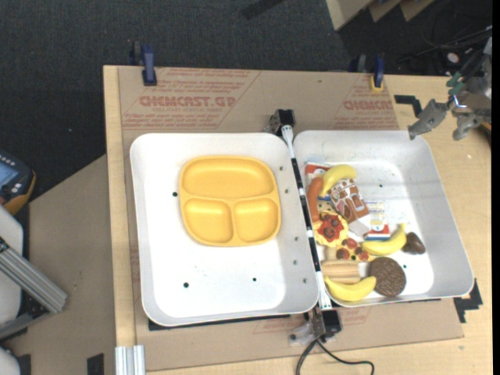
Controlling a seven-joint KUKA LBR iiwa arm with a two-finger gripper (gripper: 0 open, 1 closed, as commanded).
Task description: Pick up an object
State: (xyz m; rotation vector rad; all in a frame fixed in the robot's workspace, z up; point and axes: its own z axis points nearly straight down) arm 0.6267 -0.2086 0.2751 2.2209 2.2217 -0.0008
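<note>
I see grey metal end effector (457,112) beyond right white bin (437,209), grip state unreadable, yellow three-compartment plastic tray (230,199) in left bin

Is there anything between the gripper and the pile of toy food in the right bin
Nothing visible does. The gripper sits off the right bin's far right corner, and bare bin floor lies between it and the toy food pile.
</note>
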